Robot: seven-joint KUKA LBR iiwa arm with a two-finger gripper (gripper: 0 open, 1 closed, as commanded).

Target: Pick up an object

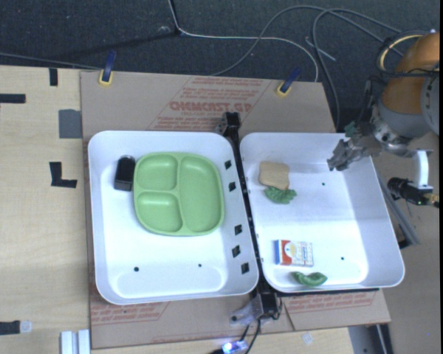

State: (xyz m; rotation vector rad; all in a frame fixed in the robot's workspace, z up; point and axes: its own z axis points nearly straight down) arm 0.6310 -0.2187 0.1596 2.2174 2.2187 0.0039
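1. A dark carpeted floor with loose cables lies behind a pale wooden counter, on which a brown cardboard sheet carries two shallow white plastic bins, the left bin and the right bin, side by side
2. The grey arm with its orange band reaches in from the right; its dark pincer hangs over the upper right rim of the right bin, with nothing between its tips, and whether it is spread or closed I cannot tell
3. The step in hand looks like the approach: no object is taken yet
4. Nearest candidates are one tan rounded block with a green leafy piece touching its lower edge, both well to the pincer's left
5. The next move calls for travelling left across the bin, then descending squarely over one item
6. Count, right bin: one tan block, two green pieces including the one at the lower edge, one small printed carton
7. Count, left bin: one light green divided plate, one small black block just beside it
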